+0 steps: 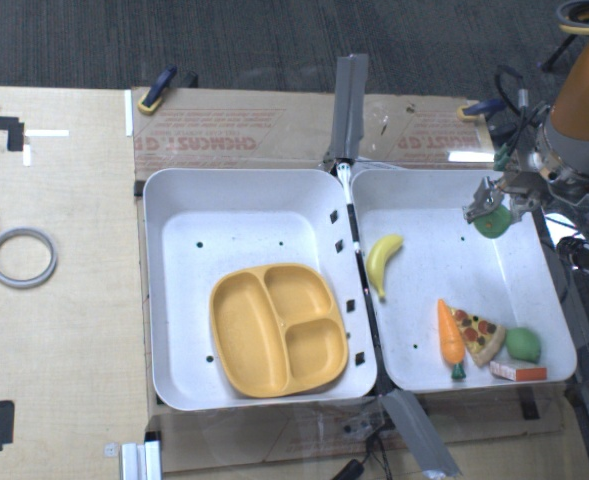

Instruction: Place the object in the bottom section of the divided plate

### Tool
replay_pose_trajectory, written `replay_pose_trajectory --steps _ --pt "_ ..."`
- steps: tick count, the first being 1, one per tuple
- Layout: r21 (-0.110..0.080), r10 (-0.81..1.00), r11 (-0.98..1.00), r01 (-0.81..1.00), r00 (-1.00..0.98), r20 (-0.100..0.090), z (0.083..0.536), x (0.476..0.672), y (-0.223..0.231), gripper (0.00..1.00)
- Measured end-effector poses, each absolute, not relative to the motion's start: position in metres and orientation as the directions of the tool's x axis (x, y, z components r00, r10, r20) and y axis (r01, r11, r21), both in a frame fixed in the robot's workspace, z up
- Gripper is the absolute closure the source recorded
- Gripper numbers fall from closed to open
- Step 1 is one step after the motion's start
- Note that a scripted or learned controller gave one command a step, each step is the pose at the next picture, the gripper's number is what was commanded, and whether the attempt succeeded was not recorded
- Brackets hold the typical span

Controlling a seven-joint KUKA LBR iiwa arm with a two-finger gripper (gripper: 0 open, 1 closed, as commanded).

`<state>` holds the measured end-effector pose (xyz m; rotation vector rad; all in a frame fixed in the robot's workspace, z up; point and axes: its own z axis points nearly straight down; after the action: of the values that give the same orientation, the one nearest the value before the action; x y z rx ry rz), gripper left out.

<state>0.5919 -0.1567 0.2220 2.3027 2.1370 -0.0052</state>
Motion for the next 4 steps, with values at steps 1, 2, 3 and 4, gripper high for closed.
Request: replay_pose_trajectory --steps 1,2,3,4 --pt "-0.003 0.998 -0.056 0.998 0.056 0.000 0.107 0.564 -0.113 1.00" --pt "-0.001 0.998 -0.069 0.998 0.069 -0.001 0.227 0.558 -0.005 1.00" --pt "-0.004 0.998 0.055 0.998 -0.055 -0.001 0.190 0.537 0.055 1.00" --pt "-0.003 0.998 0.055 0.998 -0.055 -0.001 0.191 0.538 0.055 0.00"
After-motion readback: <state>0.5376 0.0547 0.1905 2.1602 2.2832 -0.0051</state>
